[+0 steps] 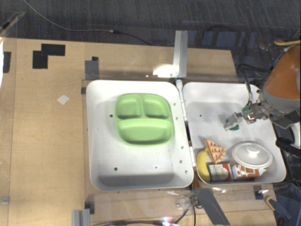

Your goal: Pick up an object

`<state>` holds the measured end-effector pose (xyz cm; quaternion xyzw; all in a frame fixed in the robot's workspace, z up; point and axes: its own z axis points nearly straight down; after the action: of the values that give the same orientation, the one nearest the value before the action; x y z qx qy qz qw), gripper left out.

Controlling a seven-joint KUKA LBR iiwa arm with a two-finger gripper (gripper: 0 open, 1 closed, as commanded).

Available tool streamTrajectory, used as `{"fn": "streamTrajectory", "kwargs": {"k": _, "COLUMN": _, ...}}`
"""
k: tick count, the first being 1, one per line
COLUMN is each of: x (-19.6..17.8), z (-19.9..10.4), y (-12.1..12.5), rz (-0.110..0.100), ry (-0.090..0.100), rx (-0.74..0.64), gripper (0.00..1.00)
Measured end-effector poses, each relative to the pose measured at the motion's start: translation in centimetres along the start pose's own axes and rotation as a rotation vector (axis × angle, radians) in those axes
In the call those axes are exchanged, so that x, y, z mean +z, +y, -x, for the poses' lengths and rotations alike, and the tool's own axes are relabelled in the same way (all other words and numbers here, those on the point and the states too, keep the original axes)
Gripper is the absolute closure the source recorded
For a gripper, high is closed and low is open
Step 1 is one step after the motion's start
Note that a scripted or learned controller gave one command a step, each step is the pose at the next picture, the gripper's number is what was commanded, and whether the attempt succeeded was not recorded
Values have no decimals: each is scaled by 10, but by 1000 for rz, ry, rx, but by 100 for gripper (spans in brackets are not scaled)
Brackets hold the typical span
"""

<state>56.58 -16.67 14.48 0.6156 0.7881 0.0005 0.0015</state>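
A light wooden bench [42,140] fills most of the view, with black square markings [47,54] near its far left corner. Beyond it lies dark grey carpet [141,6], crossed by 1 thin cable [70,28]. A bright glare spot [163,71] sits beside a metal bracket [180,53].

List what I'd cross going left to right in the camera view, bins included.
Left bin → green divided plate → right bin → yellow item → gripper → white lidded bowl → arm's orange band.
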Motion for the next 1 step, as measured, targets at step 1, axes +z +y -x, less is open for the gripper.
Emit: {"fn": "streamTrajectory", "kwargs": {"k": 1, "x": 57, "z": 18, "y": -35, "rz": 6, "ry": -4, "rx": -365, "gripper": 0}}
